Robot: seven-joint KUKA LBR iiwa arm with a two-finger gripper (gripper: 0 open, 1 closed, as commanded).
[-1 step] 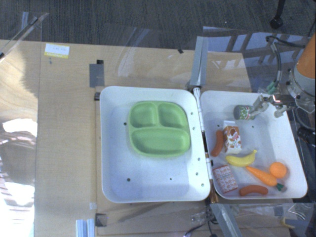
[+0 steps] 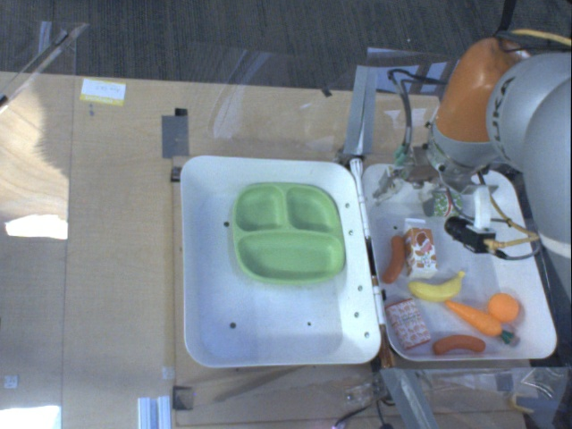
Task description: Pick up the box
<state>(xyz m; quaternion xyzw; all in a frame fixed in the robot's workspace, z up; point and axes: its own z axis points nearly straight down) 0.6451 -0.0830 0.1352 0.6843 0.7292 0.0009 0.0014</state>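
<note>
A small white and brown carton box [image 2: 421,250] lies in the middle of the right bin [image 2: 536,280]. A second, red patterned box [image 2: 407,323] lies near that bin's front left corner. My gripper [image 2: 418,184] hangs over the back part of the right bin, under the arm's orange band [image 2: 469,88]. It is behind the carton box and apart from it, and I see nothing held in it.
A green divided plate [image 2: 288,233] sits in the left bin [image 2: 268,329]. In the right bin lie a sausage [image 2: 395,259], a banana [image 2: 437,287], a carrot [image 2: 476,318], an orange [image 2: 504,307] and another sausage [image 2: 458,345]. Cables trail beside the gripper.
</note>
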